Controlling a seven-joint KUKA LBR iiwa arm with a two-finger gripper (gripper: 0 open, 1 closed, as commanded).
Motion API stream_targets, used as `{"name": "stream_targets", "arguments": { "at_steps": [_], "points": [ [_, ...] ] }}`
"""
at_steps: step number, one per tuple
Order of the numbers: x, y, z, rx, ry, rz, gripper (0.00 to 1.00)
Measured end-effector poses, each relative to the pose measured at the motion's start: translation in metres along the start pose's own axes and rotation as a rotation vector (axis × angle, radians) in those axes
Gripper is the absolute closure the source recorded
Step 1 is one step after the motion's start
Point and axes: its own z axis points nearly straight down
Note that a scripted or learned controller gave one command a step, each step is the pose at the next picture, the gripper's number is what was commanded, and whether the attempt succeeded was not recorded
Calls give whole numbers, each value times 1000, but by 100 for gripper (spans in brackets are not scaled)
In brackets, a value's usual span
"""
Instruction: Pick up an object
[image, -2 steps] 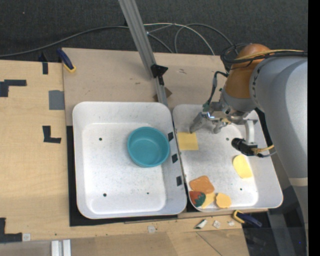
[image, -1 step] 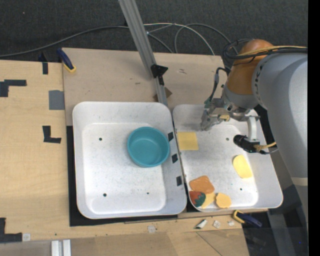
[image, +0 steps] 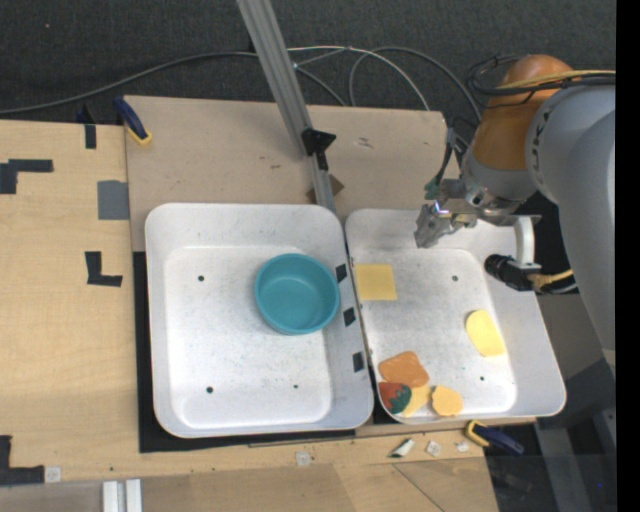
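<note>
The gripper (image: 432, 232) hangs over the far edge of the right bin (image: 520, 400); whether it is open or closed I cannot tell, and nothing shows in its grasp. Nearest below-left of it lies the yellow square (image: 377, 282), apart; the yellow oblong piece (image: 485, 333) sits farther toward the near side.

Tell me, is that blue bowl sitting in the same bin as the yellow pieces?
No. The blue bowl sits alone in the left bin, while the yellow square and the other yellow pieces lie in the right bin.
</note>
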Motion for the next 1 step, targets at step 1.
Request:
{"name": "stream_targets", "arguments": {
  "at_steps": [1],
  "points": [
    [0,1,-54,-1,0,0,100]
  ]
}}
